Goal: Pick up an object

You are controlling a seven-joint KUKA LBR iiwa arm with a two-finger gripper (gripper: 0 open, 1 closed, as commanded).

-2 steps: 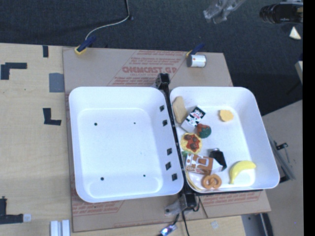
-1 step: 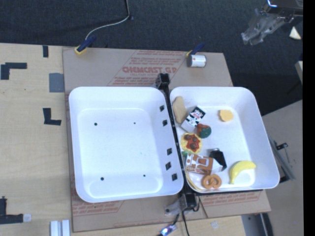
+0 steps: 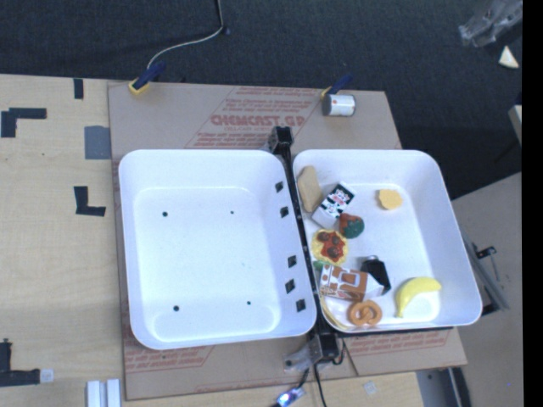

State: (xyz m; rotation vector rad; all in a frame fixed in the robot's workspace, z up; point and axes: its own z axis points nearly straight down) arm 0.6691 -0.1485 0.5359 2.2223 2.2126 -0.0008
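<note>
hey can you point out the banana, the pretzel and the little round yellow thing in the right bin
banana (image 3: 417,294), camera view, middle of its curved body.
pretzel (image 3: 366,314), camera view, centre of the twist.
round yellow piece (image 3: 389,199), camera view, centre of its top face.

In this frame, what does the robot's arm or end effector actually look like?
Little of it is visible. At the top right corner, over the dark floor, sits a blurred grey, angular metallic piece, apparently the end effector. Its edges carry pale highlights and a small bluish spot shows above it. No orange band, cables or markings can be made out, and its fingers are too blurred to judge.
</note>
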